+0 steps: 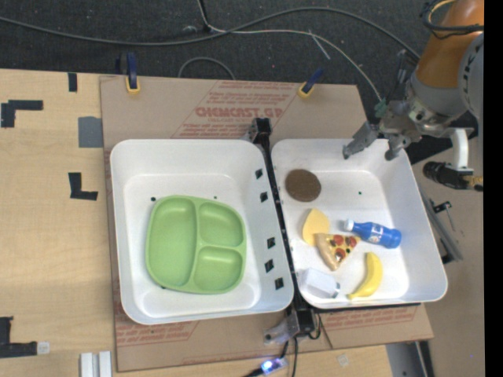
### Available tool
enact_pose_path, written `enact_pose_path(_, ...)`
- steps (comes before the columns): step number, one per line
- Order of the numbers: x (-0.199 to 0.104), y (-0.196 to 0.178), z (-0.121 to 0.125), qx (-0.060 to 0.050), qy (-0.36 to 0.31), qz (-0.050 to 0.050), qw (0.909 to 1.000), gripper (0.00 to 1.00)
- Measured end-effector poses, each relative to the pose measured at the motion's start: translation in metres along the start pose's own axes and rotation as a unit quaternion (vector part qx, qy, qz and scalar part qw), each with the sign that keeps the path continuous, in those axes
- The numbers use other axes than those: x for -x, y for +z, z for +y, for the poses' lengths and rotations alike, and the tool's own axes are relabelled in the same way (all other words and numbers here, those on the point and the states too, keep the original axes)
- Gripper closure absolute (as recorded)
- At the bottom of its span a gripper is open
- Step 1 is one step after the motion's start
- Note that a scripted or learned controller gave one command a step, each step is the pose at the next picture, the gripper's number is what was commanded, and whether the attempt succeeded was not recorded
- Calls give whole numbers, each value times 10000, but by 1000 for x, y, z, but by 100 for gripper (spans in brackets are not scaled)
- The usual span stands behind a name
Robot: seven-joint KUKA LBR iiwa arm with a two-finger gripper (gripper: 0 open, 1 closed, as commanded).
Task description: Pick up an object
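My claw (371, 148) hangs over the far right corner of the right bin (416, 181), its two fingers spread wide apart. The left finger (354, 147) points down toward the bin's far rim, the right finger (391, 150) sits just inside the corner. Nothing lies between them and they touch no object.

The things I could pick up all rest in the right bin, well apart from my claw. A brown round cookie (302, 184) lies near the bin's left wall. Nearer, a yellow wedge (316, 223) touches a pizza slice (336, 249). A blue bottle (376, 233) lies on its side just right of the pizza. A banana (368, 276) curves along the near right, and a small white piece (321, 282) sits beside it at the near edge.

The left bin (126, 179) holds a green divided plate (196, 244).
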State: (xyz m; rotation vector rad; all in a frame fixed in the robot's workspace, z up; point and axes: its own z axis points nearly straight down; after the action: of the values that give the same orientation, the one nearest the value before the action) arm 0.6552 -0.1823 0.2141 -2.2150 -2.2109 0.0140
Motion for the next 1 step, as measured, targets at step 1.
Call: enact_pose_path(1,0,-8,3,66,-15,-13,10000,0)
